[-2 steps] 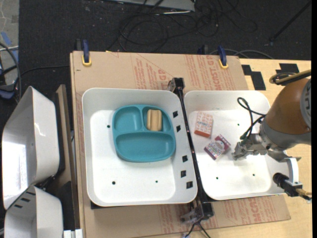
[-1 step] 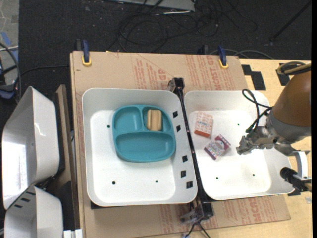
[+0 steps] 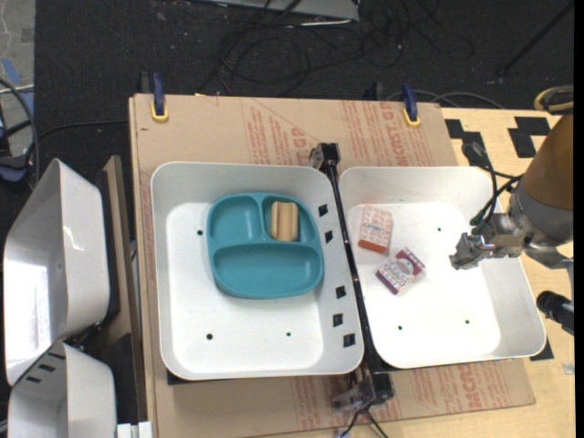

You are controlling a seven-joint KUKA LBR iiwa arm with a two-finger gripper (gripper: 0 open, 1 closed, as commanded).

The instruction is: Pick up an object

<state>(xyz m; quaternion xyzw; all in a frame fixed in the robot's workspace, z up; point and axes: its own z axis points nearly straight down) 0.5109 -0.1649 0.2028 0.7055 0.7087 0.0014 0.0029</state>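
In the right bin (image 3: 474,331) lie two small packets: a pale pink and orange one (image 3: 374,228) near the bin's upper left, and a purple one (image 3: 400,271) just below it, tilted. My gripper (image 3: 464,254) hangs over the right part of that bin, to the right of the purple packet and apart from it. Nothing shows between its fingertips. The left bin (image 3: 182,336) holds a teal divided plate (image 3: 265,247) with a tan wooden block (image 3: 285,220) in its upper right compartment.
Both bins rest on a cardboard sheet (image 3: 274,126) clamped at its far edge. A black divider strip (image 3: 345,263) runs between the bins. White tubs (image 3: 55,263) stand off to the left. Cables lie on the dark floor behind.
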